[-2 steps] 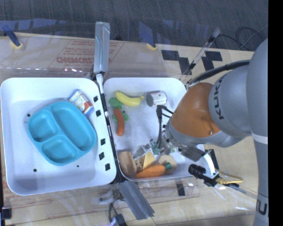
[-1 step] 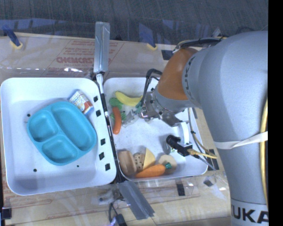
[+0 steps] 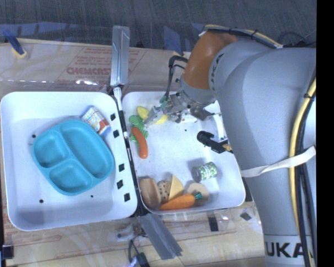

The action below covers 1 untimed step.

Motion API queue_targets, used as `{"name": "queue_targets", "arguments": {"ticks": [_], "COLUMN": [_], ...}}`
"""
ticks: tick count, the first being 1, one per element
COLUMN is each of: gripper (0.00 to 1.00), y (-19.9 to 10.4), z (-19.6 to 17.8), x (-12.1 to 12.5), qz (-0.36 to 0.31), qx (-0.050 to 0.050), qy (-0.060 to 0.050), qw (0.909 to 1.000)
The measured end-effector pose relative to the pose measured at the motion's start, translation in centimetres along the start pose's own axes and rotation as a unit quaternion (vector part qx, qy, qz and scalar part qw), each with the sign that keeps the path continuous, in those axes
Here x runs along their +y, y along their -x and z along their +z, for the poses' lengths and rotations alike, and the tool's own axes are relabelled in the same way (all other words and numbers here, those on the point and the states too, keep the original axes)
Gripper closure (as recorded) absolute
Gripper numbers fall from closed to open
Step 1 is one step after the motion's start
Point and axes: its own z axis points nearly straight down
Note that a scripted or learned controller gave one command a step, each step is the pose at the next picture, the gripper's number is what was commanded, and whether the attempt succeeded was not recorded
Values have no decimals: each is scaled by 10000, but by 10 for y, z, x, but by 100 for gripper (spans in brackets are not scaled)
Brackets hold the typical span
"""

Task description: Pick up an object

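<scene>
Cardboard (image 3: 72, 65) printed "CHEMCAST" backs both bins; gripper (image 3: 161, 114), state untellable, over yellow toy (image 3: 142, 112).

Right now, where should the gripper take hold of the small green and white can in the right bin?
Grip the small green and white can across its round body at mid-length, coming straight down from above. It lies on its side, apart from the food pile, with bare floor either side for the fingers.

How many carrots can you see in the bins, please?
2. One carrot lies along the near edge of the right bin, among the food pile. Another carrot lies near the divider. The arm may hide others.
</scene>
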Motion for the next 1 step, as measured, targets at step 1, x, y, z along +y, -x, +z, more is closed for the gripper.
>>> {"name": "queue_targets", "arguments": {"ticks": [1], "gripper": [0], "y": [-17], "z": [1], "x": [-70], "qz": [507], "qx": [8], "qy": [-20], "qw": [9987]}}
